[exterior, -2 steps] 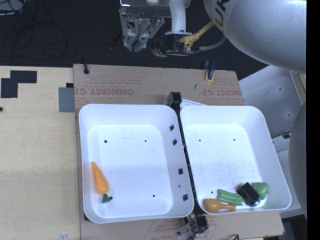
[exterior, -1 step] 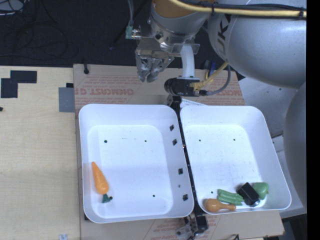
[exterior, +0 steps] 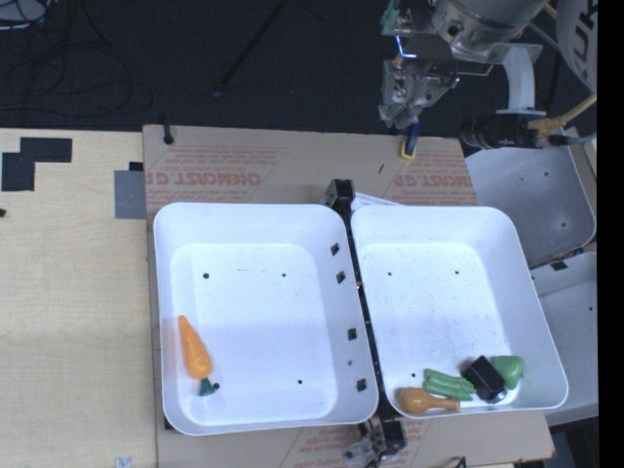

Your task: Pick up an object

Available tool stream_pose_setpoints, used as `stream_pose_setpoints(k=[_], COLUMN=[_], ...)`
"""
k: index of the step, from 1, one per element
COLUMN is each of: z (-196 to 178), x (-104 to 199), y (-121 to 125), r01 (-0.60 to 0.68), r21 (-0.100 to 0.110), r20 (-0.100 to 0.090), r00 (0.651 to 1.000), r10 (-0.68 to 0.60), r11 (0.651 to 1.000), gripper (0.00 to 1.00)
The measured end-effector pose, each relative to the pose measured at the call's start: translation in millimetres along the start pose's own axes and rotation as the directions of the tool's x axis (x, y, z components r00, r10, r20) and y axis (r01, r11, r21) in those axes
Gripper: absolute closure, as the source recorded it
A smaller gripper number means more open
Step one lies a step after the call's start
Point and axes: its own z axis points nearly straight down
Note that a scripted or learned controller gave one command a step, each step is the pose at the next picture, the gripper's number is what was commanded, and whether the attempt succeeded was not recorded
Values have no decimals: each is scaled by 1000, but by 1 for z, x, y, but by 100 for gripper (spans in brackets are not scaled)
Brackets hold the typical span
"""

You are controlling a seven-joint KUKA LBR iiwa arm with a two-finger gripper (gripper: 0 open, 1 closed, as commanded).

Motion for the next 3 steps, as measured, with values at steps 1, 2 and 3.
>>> stream_pose_setpoints(k=[1, 2, 3], z=[-9, -65, -70], x=[80, 138, 184], y=[-2, -5, -3], r01=[19, 19, 17], r21=[5, 2, 7], r20=[-6, -7, -5], r00=[1000, 1000, 1000], r10=[-19, -19, -17], r11=[1000, 1000, 1000], gripper=[100, 100, 100])
